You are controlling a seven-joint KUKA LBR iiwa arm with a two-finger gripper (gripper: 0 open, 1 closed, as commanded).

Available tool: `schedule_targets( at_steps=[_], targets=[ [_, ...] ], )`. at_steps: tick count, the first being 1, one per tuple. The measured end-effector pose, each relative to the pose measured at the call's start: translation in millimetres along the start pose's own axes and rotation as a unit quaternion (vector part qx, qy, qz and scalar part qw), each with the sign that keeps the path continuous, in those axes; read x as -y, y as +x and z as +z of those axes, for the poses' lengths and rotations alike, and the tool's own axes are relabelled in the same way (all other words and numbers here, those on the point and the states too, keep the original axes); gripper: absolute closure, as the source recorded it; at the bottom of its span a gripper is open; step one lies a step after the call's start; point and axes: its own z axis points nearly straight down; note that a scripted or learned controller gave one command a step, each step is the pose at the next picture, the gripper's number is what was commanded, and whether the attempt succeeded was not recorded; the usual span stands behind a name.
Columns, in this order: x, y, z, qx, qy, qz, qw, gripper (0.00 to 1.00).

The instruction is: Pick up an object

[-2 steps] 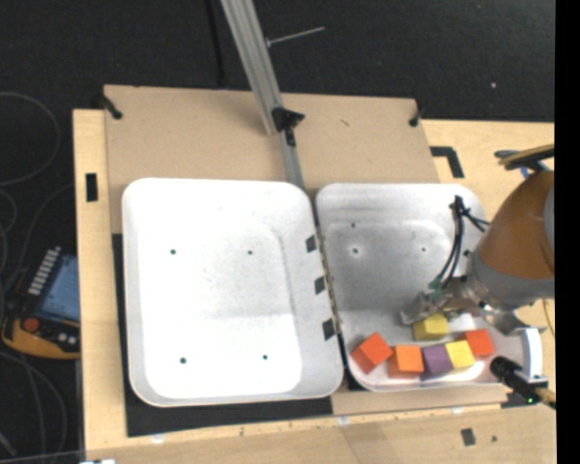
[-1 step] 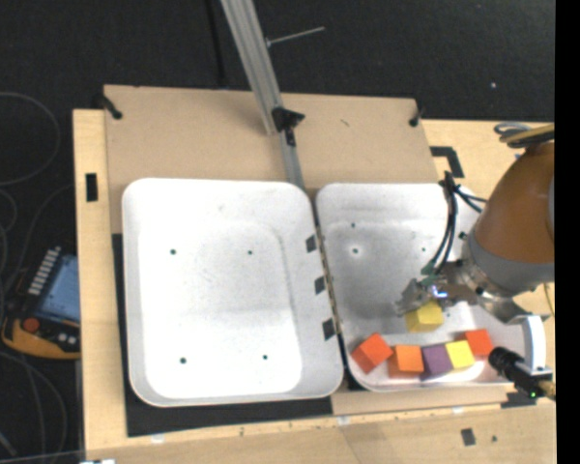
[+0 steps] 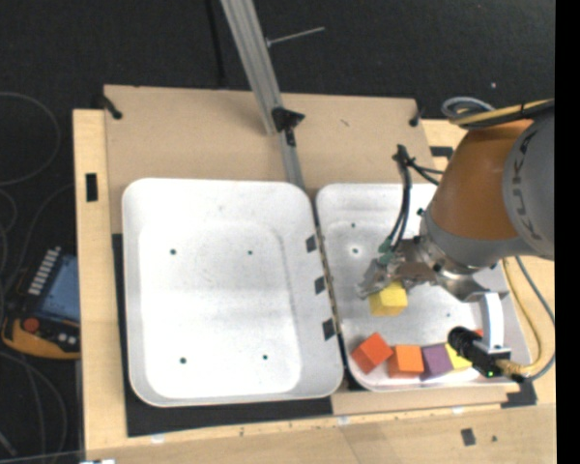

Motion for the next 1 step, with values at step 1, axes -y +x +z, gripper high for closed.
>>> schedule_targets(
  at_steps=[1],
  targets=[
    [-57.4, 82.2, 16.5, 0.0, 0.001, -0.001, 1.0, 1.0]
  ],
)
